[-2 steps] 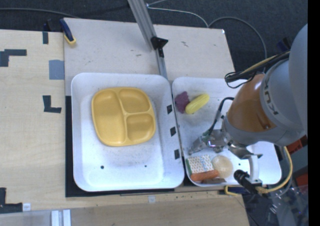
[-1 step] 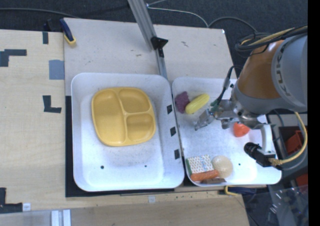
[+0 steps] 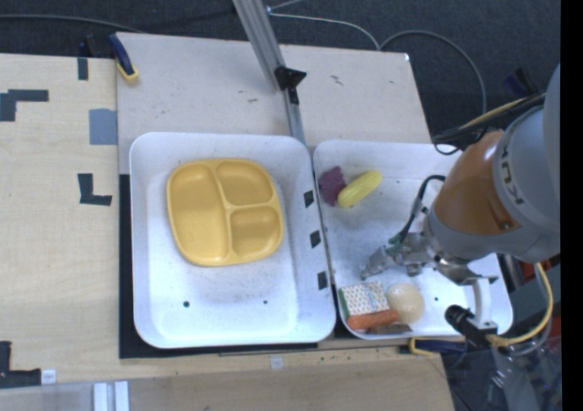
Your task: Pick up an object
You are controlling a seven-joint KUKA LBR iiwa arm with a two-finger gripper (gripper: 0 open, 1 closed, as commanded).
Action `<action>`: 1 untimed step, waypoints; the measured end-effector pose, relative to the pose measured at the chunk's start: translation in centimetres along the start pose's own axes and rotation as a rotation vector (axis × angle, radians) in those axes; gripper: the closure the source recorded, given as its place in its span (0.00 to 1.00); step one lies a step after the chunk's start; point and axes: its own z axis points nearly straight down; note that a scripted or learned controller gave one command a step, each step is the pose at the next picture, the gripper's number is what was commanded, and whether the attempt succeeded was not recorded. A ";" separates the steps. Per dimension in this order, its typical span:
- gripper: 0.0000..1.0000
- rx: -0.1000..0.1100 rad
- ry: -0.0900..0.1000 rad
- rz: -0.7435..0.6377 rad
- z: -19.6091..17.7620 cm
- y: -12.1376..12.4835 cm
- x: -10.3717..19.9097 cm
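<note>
Gripper point(image 3: 375, 263) positioned low over the bare floor of the right bin point(image 3: 387, 218), reaching in from the right. Metallic fingertips pointing left; gap between them too small and blurred to judge, so jaw opening cannot be told. Nothing visible between the fingertips. Grey wrist and orange band point(image 3: 469, 186) directly behind, covering the right portion of the bin.

Nearest to the gripper, just below it along the near wall of the right bin: a pale rounded object point(image 3: 406, 302), a checked green-and-white packet point(image 3: 363, 295) touching its left side, and an orange carrot-like piece point(image 3: 372, 319) lying just beneath the packet. All three apart from the fingertips.

Further up in the same bin, near its top-left corner: a yellow corn-shaped item point(image 3: 359, 188) lying tilted, with a purple object point(image 3: 330, 184) touching its left end. Both well apart from the gripper.

Left bin point(image 3: 155, 291) adjoining the right bin along a shared wall. Resting inside, toward its upper half: a yellow three-compartment tray point(image 3: 223, 211), lying flat.

Beyond the bins on the bench: a slanted aluminium rail point(image 3: 253, 13) running from the top edge down to the junction of the two bins. Blue-and-yellow clamp handle point(image 3: 122, 57) near the bench's upper-left corner.
</note>
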 end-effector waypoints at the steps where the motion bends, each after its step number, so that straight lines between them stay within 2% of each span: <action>1: 0.00 -0.008 -0.001 -0.005 0.0 -0.4 3.2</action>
